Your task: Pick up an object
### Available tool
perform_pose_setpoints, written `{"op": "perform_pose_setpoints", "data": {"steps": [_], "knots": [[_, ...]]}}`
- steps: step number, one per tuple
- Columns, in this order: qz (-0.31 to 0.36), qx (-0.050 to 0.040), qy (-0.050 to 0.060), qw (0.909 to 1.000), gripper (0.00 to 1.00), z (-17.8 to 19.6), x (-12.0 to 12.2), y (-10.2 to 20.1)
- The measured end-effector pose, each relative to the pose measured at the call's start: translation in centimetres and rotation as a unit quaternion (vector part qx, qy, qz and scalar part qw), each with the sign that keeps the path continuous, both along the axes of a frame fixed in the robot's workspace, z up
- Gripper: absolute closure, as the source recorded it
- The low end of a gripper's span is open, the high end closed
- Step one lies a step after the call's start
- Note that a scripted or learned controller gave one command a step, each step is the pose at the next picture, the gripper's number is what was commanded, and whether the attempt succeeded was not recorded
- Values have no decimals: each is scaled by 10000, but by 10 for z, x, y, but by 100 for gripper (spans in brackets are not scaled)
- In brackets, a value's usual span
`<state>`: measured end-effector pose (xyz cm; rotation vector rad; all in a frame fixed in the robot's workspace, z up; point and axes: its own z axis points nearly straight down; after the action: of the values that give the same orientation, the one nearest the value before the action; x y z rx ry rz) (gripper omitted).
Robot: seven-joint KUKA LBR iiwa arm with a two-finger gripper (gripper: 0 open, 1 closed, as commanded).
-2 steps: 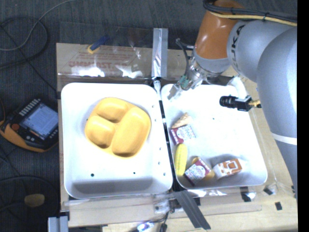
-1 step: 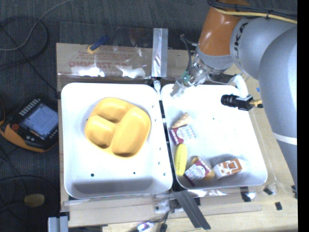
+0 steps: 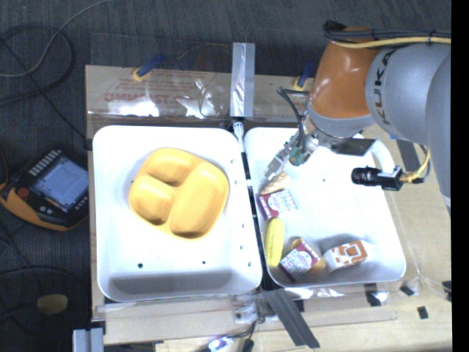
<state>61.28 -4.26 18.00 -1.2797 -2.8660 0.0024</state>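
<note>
My gripper hangs over the upper left part of the right bin, close to the wall between the two bins. Just below its tip lies a small packet with a dark red label. Further toward the front of that bin are a yellow banana-shaped piece, a small red and white carton and an orange and white carton. A large yellow bun-like object lies in the middle of the left bin. I cannot see anything held.
The grey arm with its orange band covers the right bin's back right corner, and a black fitting juts out beside it. A handheld controller lies on the floor left of the bench. Clear plastic sheeting lies behind the bins.
</note>
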Motion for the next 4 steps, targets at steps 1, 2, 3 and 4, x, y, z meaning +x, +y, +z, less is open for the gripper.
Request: {"op": "perform_pose_setpoints", "data": {"steps": [1,2,3,4], "knots": [[95,17,-8,10000,100,0,51,13],[61,11,-10,10000,100,0,49,-28],[-1190,3,7,9929,100,35,-48,9],[-928,-3,11,9957,100,0,-88,8]]}}
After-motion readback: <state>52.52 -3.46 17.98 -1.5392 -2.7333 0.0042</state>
